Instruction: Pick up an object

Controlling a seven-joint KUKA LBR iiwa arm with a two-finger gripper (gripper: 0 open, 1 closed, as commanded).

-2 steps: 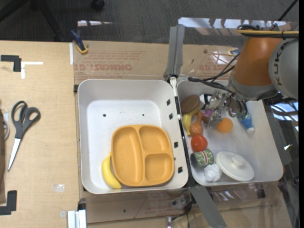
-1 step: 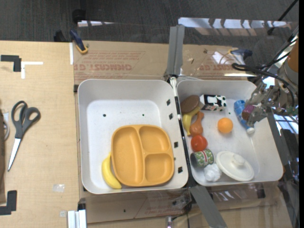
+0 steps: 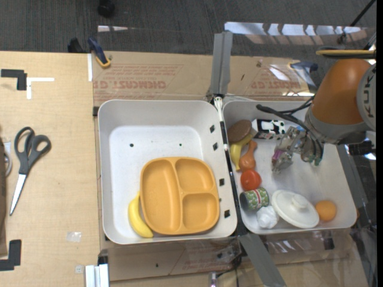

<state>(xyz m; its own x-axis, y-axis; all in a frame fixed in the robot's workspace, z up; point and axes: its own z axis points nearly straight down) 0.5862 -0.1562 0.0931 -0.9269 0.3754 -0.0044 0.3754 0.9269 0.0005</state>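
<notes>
Tool low in right bin, above and right of the tomato, nothing visibly lifted, can't tell grip state; pick not done, candidates like orange ball sit below it.

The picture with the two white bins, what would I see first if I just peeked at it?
Probably the big yellow-orange divided tray sitting in the left bin, with a banana poking out from under its left edge. Next, the robot arm's orange band at the right, above the right bin, which is crowded with toy food such as a red tomato and an orange, plus a white lid.
</notes>
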